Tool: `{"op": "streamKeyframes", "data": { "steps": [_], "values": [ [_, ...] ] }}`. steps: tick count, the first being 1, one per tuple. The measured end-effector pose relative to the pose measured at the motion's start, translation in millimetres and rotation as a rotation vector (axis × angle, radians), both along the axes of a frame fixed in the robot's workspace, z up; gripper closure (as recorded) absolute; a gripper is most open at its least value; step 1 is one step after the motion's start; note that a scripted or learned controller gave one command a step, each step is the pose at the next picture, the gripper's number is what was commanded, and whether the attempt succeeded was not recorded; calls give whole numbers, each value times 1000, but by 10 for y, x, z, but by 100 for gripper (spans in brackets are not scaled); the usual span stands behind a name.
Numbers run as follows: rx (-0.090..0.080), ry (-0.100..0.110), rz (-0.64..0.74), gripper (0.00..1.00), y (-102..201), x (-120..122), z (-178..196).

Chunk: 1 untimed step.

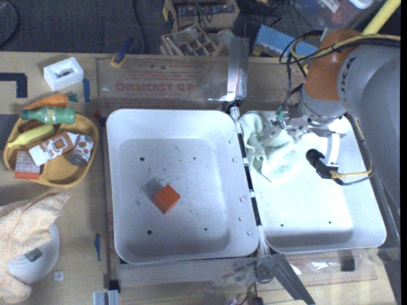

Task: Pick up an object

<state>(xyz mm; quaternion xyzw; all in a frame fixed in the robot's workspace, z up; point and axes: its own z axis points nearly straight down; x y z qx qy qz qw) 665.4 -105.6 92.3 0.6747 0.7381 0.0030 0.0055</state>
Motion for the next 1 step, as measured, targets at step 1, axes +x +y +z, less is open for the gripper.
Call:
{"op": "streamKeyframes", "data": {
  "steps": [1],
  "values": [
    [1,-3,4,100,27,14,117]
  ]
}}
